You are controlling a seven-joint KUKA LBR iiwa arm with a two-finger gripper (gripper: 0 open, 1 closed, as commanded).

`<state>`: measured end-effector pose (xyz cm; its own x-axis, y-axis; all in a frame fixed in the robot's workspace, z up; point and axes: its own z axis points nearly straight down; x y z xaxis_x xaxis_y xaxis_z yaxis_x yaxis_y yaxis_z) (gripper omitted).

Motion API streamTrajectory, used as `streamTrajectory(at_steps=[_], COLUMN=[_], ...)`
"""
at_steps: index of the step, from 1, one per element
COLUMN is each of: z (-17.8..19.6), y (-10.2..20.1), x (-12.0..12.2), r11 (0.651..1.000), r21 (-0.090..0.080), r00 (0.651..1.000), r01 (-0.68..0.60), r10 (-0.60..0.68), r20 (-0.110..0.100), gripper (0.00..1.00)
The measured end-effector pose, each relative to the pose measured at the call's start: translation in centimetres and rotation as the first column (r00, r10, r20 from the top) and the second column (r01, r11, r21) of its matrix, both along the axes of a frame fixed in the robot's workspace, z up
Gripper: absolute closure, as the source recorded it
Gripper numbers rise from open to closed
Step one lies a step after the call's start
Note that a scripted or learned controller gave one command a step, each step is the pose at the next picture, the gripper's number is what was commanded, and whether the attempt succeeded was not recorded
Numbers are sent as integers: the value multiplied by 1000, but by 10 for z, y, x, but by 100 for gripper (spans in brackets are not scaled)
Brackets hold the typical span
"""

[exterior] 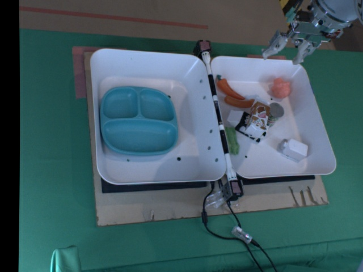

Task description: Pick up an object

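My gripper (285, 51) hangs open above the far rim of the right bin (320, 152), with nothing between its fingers. Just below it in the bin lies a pink-orange lump (280, 87). Further left are two orange carrot-like pieces (233, 94), a printed carton (256, 121) with a grey round lid (276, 110) beside it, a green pod (232, 140) and a small white box (292, 149) near the front right.
The left bin (113, 61) holds a teal divided plate (138, 120). A black-and-white bar (218, 115) runs between the bins. Cables (238, 231) trail over the green bench in front. Cardboard lies under both bins.
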<state>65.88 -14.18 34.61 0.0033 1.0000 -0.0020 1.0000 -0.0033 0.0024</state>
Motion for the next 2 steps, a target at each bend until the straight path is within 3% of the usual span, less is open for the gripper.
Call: streamTrajectory(at_steps=[1,2], z=[-151,-160], y=[-2,10], x=[33,-28], r11=[1000,1000], r21=[-1,-6], r00=[1000,1000], r01=[-2,0], r10=[2,0], r20=[-10,14], gripper=[0,0])
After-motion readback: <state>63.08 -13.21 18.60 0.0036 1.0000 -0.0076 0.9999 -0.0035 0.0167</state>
